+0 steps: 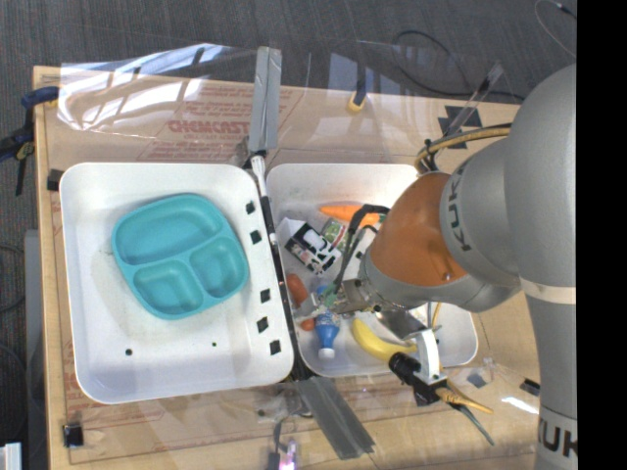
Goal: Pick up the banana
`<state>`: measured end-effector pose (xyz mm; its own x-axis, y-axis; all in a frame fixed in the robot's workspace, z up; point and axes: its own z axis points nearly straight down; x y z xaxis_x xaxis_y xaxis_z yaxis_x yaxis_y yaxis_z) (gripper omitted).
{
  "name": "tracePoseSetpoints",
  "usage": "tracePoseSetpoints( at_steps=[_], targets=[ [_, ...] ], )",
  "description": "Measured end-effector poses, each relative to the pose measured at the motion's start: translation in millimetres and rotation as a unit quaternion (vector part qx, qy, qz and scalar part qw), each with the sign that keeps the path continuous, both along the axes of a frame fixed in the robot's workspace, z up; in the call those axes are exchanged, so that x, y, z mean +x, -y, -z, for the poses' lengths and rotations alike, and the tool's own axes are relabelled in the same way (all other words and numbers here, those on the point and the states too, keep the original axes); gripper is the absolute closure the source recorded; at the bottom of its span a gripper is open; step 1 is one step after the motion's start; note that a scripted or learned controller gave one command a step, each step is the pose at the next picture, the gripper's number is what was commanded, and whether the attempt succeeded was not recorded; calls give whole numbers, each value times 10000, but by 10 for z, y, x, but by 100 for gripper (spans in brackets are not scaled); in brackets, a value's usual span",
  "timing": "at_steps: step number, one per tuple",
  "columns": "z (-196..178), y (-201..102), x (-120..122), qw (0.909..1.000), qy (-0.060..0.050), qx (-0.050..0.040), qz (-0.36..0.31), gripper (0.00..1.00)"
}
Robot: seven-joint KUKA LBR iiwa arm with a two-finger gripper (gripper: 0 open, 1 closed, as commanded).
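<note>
While partly hidden, banana [369, 341] lies pointing lower right.

We see the arm [544, 213] as a run of thick, rounded grey segments with a smooth matte shell, the largest a broad cylinder toward three o'clock. Above the wrist sits a wide orange band [416, 248], glossy and domed, with part of white lettering showing on the grey collar at its two o'clock edge. A pale seam line rings the big segment low down, toward four o'clock, and more white lettering shows at the very bottom, near five o'clock. Thin dark and yellow cables [460, 143] curve off the shell at twelve o'clock. Below the band, the wrist carries dark metal fittings and a white bracket [428, 353].
</note>
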<state>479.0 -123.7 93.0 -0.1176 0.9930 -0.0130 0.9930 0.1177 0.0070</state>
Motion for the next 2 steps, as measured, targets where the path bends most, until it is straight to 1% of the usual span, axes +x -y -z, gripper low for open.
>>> tracePoseSetpoints(
  at_steps=[1, 2],
  targets=[
    [-97, -41, 35, 10000, -6, 39, -63, 100],
    [-958, -602, 582, 9972, -68, 65, 740, 100]
  ],
)
